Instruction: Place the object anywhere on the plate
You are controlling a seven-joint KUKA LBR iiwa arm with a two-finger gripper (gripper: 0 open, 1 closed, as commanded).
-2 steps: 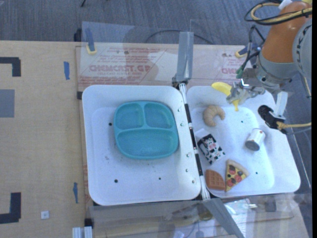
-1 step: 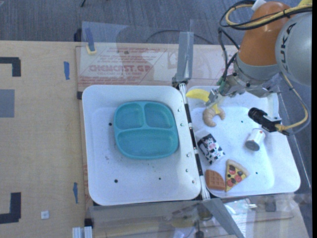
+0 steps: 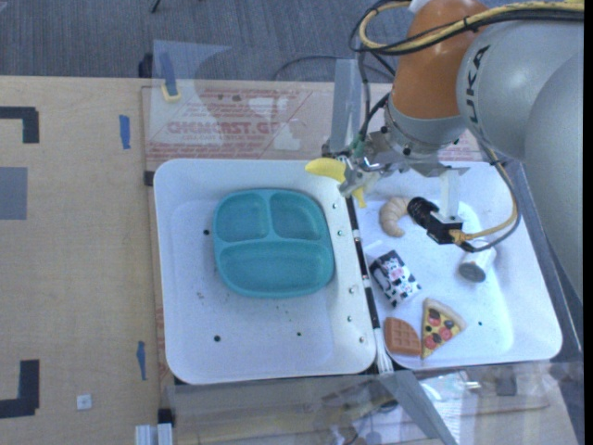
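A teal divided plate [image 3: 274, 242] lies in the left bin [image 3: 185, 341], towards its back. A small yellow banana [image 3: 322, 167] hangs over the back right corner of that bin, just beyond the plate's far right corner. My gripper [image 3: 347, 176] is shut on the banana's right end, above the wall between the two bins. The grey arm with its orange band reaches in from the upper right.
The right bin [image 3: 528, 332] holds a tan croissant [image 3: 394, 213], a black-and-white block [image 3: 394, 279], a pizza slice [image 3: 440, 324], a brown waffle [image 3: 401, 336] and a small white cup [image 3: 474, 267]. A cardboard sheet [image 3: 232, 128] lies behind the left bin.
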